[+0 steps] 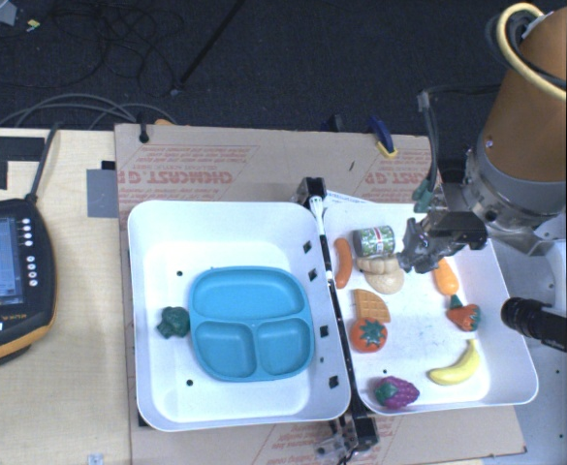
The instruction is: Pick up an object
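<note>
Grapes (396,392), purple, lie closest to the camera at the near edge of the right bin (512,384), and the yellow banana (456,367) is just beside them to the right. A little farther in the same bin are the tomato (368,335) and, above it, the waffle piece (371,305); the strawberry (463,316) lies well apart from them toward the right wall. In the left bin (157,260) rests the blue divided plate (251,320), and the small green broccoli (173,323) lies just beside its left edge.

Farther back in the right bin, a pale beige item (384,278) lies touching the green can (373,241), which is on its side. The orange sausage (342,263) lies along the wall between the two bins. The carrot (445,278) is near the gripper (419,256), on its right.

The gripper hangs just beside the can's right end, low over the bin. Its dark parts merge together from this angle, so I cannot tell if it is apart or together, and no object can be seen held in it. Above it the grey arm (530,105) with its orange band goes out to the upper right
</note>
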Controlling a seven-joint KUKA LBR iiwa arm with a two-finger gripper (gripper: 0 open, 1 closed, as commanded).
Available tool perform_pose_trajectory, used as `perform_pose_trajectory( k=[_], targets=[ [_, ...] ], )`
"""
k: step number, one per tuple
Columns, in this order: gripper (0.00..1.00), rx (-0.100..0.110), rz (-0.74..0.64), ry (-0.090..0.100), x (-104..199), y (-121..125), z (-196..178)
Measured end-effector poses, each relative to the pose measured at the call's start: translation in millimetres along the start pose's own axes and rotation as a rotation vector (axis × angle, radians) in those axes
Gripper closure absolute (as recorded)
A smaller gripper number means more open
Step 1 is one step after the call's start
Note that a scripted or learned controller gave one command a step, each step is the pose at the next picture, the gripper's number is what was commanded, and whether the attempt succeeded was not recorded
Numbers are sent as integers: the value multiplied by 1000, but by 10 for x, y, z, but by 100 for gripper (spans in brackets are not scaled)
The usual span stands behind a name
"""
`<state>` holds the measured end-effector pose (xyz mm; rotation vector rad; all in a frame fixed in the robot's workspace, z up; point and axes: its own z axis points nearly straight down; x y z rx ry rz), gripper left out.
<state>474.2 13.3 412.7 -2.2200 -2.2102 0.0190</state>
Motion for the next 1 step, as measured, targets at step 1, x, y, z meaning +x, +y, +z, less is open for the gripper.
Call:
perform_pose_trajectory(
  k=[1],
  targets=[
    [100, -13, -12, 3, 722, 9, -180]
  ],
)
